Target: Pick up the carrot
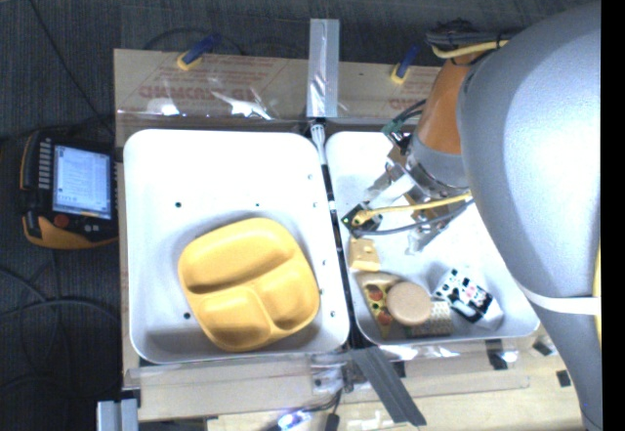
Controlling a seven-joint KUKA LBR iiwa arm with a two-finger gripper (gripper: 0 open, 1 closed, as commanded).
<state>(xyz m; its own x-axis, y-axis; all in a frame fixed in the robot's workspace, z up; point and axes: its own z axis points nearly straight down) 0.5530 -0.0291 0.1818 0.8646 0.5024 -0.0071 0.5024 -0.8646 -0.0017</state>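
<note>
No carrot can be made out for certain; it may lie among the small things at the near end of the right bin (508, 326), where a tan round disc (409, 302), a pale wedge (363, 254) and a black-and-white patterned item (463, 293) sit. The gripper (366, 217) hangs just above them; whether it is spread or closed cannot be told. The left bin (156, 165) holds a yellow divided tray (249, 280). No writing is legible.
</note>
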